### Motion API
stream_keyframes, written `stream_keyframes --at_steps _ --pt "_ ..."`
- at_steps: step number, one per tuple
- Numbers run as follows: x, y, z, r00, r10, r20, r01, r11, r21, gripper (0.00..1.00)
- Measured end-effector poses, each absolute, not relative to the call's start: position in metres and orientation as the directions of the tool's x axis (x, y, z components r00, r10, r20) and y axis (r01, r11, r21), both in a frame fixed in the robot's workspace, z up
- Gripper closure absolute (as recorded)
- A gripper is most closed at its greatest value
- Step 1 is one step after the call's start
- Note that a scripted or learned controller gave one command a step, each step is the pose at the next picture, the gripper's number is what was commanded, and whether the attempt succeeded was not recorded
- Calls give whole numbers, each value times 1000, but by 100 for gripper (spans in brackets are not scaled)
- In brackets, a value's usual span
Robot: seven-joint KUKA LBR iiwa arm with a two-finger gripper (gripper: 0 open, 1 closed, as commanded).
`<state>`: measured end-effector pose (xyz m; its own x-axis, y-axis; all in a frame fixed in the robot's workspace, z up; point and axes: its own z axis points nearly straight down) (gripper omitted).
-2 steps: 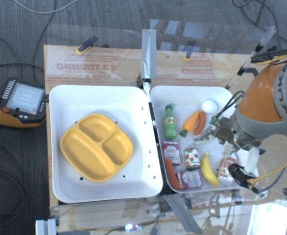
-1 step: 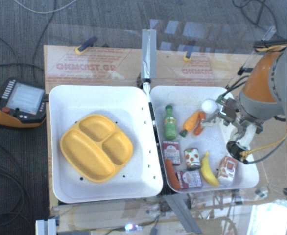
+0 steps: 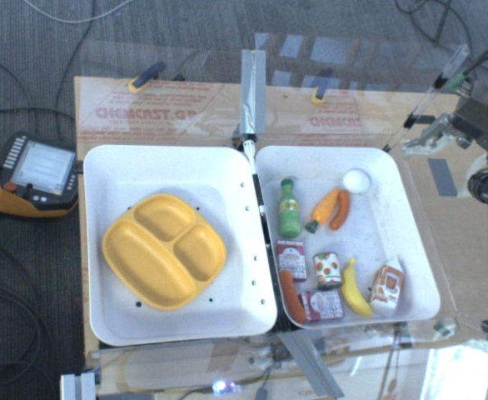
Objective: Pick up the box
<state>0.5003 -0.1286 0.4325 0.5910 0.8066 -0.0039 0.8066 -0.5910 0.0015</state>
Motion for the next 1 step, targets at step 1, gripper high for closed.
stream_keyframes --at_steps 1 --pt "501 -128 441 591 807 -9 807 -591 -1 100"
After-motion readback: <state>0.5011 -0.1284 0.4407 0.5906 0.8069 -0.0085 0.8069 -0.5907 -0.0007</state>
